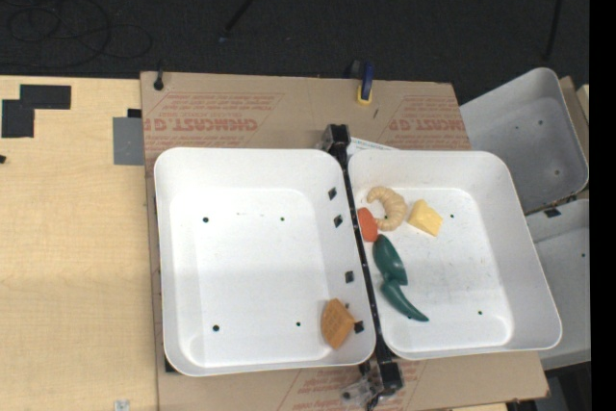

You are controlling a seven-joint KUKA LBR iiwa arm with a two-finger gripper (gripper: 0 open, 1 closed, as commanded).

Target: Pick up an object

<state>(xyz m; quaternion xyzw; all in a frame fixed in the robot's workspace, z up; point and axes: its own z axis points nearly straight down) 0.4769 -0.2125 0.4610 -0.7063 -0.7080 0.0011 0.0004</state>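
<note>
The right bin [500, 207] holds a tan curled croissant-like piece [389, 204], a yellow wedge [425, 218], a small orange-red piece [368, 224] by the divider and a dark green pepper-like object [393, 276]. In the left bin [192, 207], a brown waffle-textured piece [337, 323] lies in the near right corner.
Both bins rest on a cardboard sheet [241, 115] over a wooden bench [67, 236]. A blue and yellow clamp [365, 83] grips the cardboard's far edge. A grey metal plate [529, 130] stands at the right.
</note>
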